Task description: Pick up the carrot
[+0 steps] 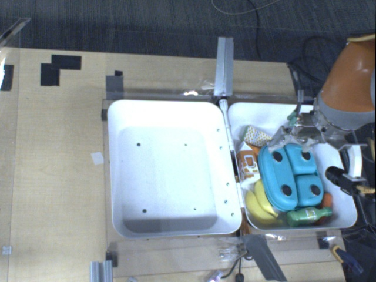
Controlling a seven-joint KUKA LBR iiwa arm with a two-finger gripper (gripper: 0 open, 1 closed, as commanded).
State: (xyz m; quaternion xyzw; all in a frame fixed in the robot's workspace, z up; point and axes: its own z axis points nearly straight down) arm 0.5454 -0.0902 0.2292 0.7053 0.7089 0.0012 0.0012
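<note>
Bench top [53, 175] is pale wood-look w/ a few black tape marks at upper left; beyond it a dark ribbed floor mat w/ a thin looped cable. Two shallow white bins sit side by side, split by a grey metal post at the back. Left bin [170, 169] shows bare white floor w/ small dark dots. Right bin [276, 113] is crowded: a blue molded tray [292, 178] w/ round holes lies on top, a yellow banana [259, 204] at its lower left, a green bottle [308, 216] along the front wall, an orange-and-white carton [248, 164] by the divider, a patterned packet [257, 136] near the back. Carrot [327, 200]: just a small orange bit peeks out at the tray's lower right edge, near the bottle. Arm comes in from the right, orange band up top; gripper [301, 135] hovers over the tray's back end. Can't tell its open/closed state.
</note>
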